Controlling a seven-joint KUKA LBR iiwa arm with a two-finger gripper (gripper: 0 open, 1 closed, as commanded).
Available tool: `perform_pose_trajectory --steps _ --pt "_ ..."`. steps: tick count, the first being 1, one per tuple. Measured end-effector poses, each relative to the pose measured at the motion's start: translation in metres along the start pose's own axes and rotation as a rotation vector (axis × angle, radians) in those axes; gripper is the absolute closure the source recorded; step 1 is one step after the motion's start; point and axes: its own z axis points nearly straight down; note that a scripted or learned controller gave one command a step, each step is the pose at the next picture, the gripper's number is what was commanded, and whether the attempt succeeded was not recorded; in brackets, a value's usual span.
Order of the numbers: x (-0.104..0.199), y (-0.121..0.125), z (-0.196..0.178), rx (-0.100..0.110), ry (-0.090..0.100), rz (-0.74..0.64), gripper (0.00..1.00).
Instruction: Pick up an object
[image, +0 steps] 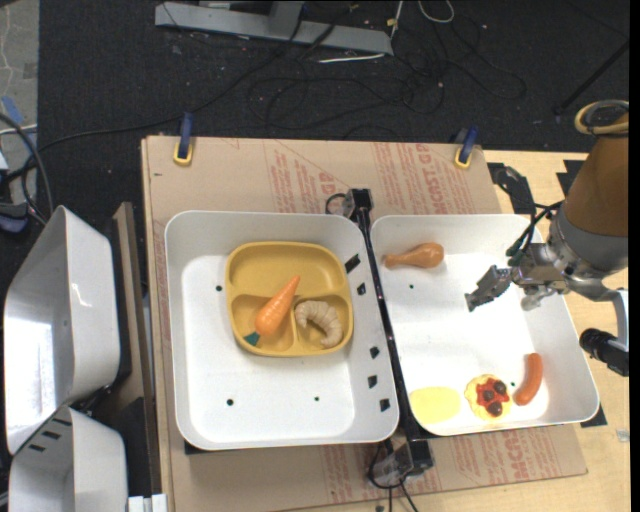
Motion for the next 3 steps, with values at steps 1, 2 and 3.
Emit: perform_pose_trajectory --steps 1,2,3 --pt "0.0 0.003 -0.007 -0.014 -0.002 -0.003 0.0" --pt "0.007 0.0 0.039 -0.009 -0.001 -0.002 0.0" --pt "0.009 0.01 0.091 -0.011 -0.002 -0.002 0.0"
